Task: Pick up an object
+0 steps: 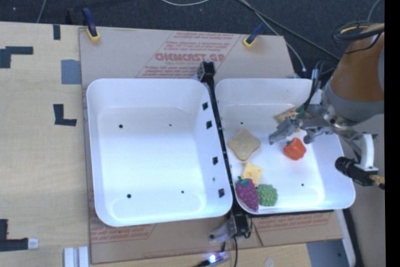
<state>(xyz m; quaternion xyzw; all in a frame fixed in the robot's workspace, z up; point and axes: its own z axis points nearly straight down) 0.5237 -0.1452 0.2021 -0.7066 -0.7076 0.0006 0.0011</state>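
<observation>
On the cardboard-topped counter (181,50) sit two white bins; we take the right bin (337,200) as landmark. Inside it, the end effector (289,132) hangs with fingers spread, gripping nothing. The red pepper (294,149) lies just beside it, roundish, no clear long axis. We judge the pick not yet made.

My grey, rounded metal arm (352,103) wears an orange band above the wrist; dark metal two-finger gripper (279,134), black cables trailing.

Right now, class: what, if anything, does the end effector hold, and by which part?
Nothing: the end effector hangs open above the right bin, beside the red object.
</observation>
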